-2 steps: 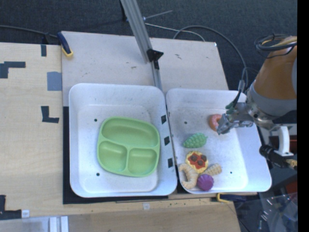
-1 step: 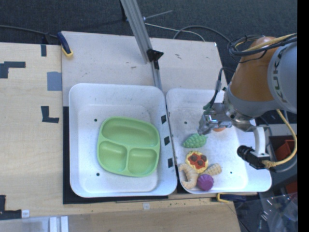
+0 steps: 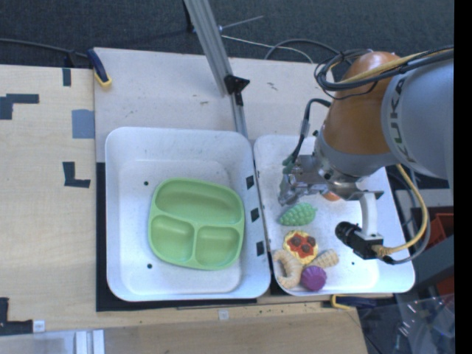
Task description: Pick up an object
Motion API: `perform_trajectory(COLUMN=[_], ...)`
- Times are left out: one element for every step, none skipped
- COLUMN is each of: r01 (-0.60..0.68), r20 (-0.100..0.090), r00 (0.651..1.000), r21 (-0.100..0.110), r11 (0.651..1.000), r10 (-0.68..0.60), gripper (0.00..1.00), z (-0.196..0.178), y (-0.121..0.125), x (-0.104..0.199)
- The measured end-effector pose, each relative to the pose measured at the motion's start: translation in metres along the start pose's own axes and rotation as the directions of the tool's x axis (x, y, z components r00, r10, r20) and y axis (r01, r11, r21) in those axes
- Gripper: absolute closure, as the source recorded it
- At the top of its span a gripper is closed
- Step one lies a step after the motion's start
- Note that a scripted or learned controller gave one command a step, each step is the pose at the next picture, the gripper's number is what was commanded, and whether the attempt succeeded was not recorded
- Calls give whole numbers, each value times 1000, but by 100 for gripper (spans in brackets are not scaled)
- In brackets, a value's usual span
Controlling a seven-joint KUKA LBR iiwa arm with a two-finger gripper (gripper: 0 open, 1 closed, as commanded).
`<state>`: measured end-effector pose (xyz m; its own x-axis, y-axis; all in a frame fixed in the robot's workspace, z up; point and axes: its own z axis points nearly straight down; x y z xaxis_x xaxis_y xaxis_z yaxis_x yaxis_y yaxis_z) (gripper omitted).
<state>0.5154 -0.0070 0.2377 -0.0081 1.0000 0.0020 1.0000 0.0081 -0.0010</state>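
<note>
Camera view, claw (image 3: 293, 191) just above green grapes (image 3: 297, 214), grip state unclear

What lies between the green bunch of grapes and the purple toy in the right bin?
In the camera view, a small toy pizza lies between the green grapes and the purple toy, on the floor of the right bin.
</note>
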Motion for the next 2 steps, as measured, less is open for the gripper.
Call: perform_trajectory(r01=[-1,-1], r20=[1,1], r00=[1000,1000], r21=[3,2], r11=[1000,1000], r10=[1,1], gripper=[100,100], z=[10,13], y=[-14,-9], x=[55,103])
